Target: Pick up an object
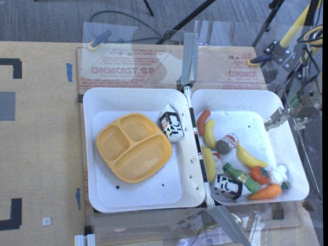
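Observation:
The right bin (287, 152) holds a heap of small things: a red sausage (203, 121), a yellow banana (209, 133), a small can (226, 143), a second banana (250, 158), a green bottle (241, 177), a black-and-white carton (227, 186), a carrot (265, 192) and a white lump (278, 174). My gripper (274, 119) hangs at this bin's upper right edge, away from all of them and with nothing seen in it. In the left bin (102, 188) lie a yellow divided plate (134, 146) and another black-and-white carton (171, 125).
A grey divider rail (197, 152) runs between the two bins. Cables and metal stands (302, 60) crowd the area right of the bench. A clear plastic sheet (128, 65) lies behind the bins.

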Controlling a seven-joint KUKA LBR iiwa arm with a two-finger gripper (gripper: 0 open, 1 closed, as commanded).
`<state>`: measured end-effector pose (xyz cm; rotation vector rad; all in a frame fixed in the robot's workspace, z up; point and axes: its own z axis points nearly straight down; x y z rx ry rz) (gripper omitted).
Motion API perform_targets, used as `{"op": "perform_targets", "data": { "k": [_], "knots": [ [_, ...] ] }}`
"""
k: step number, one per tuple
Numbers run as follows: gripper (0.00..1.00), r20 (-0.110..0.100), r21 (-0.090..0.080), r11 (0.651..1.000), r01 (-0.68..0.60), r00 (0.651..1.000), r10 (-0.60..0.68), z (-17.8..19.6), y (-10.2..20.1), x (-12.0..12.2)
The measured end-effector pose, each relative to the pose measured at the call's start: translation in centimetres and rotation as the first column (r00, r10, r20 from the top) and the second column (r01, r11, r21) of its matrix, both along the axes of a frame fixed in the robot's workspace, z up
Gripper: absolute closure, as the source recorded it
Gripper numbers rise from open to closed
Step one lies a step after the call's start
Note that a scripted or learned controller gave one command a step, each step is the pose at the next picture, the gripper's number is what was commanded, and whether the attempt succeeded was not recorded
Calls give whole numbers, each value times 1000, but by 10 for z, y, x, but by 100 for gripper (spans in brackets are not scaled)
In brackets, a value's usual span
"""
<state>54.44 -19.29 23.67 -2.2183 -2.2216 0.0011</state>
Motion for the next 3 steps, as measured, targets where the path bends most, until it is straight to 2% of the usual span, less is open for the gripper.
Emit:
{"op": "perform_targets", "data": {
  "k": [1,2,3],
  "knots": [
    [0,1,-1,999,-48,999,48,-117,45,5],
    [0,5,-1,992,-129,992,129,-150,43,-24],
    [0,4,-3,978,-208,978,208,-135,42,-23]
  ]
}}
